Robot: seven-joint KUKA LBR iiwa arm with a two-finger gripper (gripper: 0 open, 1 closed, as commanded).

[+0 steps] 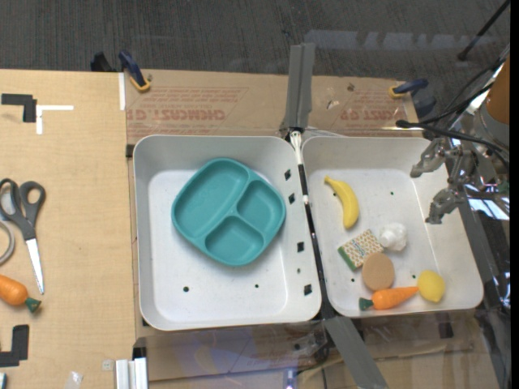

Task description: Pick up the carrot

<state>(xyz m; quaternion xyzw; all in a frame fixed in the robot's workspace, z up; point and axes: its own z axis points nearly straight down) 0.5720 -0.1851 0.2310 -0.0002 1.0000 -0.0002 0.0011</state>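
Observation:
An orange carrot (394, 297) with a green stem end lies flat near the front edge of the right bin (397, 175), between a brown round piece (378, 271) and a yellow lemon (431, 286). My gripper (431, 186) hangs over the right bin's far right side, well behind the carrot and apart from it. Its two fingers stand open with nothing between them.
In the right bin also lie a banana (345, 202), a white lump (393, 235) and a patterned cracker-like piece (359, 250). A teal divided plate (229, 211) sits in the left bin (154, 241). Scissors (24, 217) and a second carrot (12, 291) lie on the bench at far left.

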